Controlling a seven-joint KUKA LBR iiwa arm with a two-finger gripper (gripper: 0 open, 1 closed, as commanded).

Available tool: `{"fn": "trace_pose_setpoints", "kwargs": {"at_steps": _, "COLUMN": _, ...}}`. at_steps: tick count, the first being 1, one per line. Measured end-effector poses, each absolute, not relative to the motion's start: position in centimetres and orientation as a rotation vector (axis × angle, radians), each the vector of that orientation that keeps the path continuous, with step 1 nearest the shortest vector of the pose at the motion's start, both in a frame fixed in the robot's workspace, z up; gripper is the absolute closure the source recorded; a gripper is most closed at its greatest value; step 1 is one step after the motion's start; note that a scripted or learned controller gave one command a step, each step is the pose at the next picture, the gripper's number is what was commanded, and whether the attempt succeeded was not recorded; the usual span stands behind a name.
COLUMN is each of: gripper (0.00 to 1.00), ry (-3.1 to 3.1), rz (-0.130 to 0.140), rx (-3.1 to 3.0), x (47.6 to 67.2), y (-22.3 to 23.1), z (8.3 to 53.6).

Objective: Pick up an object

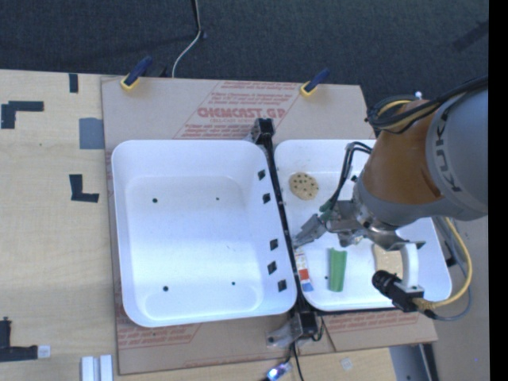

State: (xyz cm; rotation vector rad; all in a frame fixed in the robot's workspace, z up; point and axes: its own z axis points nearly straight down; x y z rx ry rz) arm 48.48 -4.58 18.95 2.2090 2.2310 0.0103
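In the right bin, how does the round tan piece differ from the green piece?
Shape: the round tan piece is a flat, speckled disc, while the green piece is a narrow bar lying lengthwise toward the front wall.
Colour: one is pale tan, the other solid green.
Position: the disc sits near the back of the right bin, and the bar lies near its front, below the gripper.
Both lie loose on the bin floor.

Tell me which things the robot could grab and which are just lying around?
For the job:
- gripper
- round tan cookie-like disc
- green stick
- small red and white item
- right bin

Just lying about:
- left bin
- yellow-and-blue clamps
- cardboard sheet
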Motion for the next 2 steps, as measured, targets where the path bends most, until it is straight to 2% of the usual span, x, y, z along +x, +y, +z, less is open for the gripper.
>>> {"fn": "trace_pose_setpoints", "kwargs": {"at_steps": 2, "gripper": 0.0, "ry": 2.223, "rz": 0.0, "rx": 2.221, "x": 48.36, "y": -4.0, "z": 18.42}}
